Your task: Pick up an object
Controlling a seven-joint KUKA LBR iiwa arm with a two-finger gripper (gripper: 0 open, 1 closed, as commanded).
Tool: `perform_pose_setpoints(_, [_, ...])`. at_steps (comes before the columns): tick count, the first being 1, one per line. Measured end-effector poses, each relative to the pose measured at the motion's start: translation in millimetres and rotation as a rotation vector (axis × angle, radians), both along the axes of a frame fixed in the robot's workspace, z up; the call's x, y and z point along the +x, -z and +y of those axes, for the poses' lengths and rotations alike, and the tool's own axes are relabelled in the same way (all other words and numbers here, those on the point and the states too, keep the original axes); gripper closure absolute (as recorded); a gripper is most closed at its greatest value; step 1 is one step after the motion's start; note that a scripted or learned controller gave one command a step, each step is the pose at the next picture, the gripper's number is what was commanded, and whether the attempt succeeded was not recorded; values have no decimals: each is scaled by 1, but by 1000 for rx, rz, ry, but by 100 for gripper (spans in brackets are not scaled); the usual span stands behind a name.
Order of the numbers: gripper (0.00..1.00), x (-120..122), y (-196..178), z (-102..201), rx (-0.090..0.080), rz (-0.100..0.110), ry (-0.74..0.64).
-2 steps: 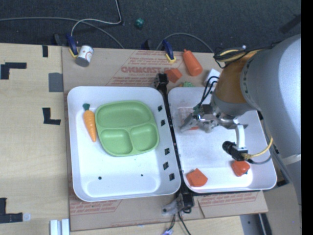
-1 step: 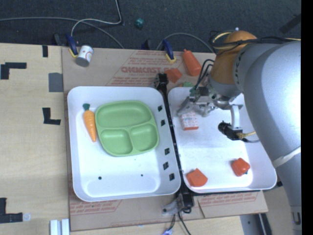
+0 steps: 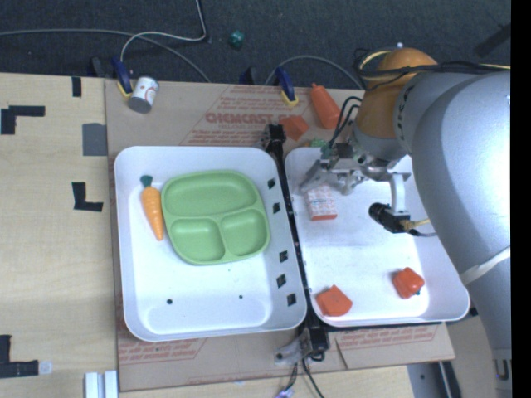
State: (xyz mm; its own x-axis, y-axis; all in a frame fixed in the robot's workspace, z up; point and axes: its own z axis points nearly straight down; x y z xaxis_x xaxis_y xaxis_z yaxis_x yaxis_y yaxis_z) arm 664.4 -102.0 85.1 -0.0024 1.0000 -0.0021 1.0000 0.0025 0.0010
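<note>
Nearby: orange blocks (image 3: 334, 301) and (image 3: 408, 282) in right bin (image 3: 365, 247)
Gripper (image 3: 332, 177): above a small carton (image 3: 321, 205); grip cannot be told

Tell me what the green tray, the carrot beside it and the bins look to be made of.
Green tray: likely moulded plastic, matte, with smooth rounded compartment walls and one even colour. Carrot: probably toy plastic, uniform orange with a slight sheen and a green cap. Bins: seemingly thin white plastic, smooth, with rounded rims.
</note>
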Motion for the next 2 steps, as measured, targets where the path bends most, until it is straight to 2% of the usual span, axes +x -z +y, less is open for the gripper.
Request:
perform_pose_setpoints(1, [0,-5,0,4,-1,0,1])
perform_pose_setpoints(2, [0,-8,-1,-7,-1,-1,1])
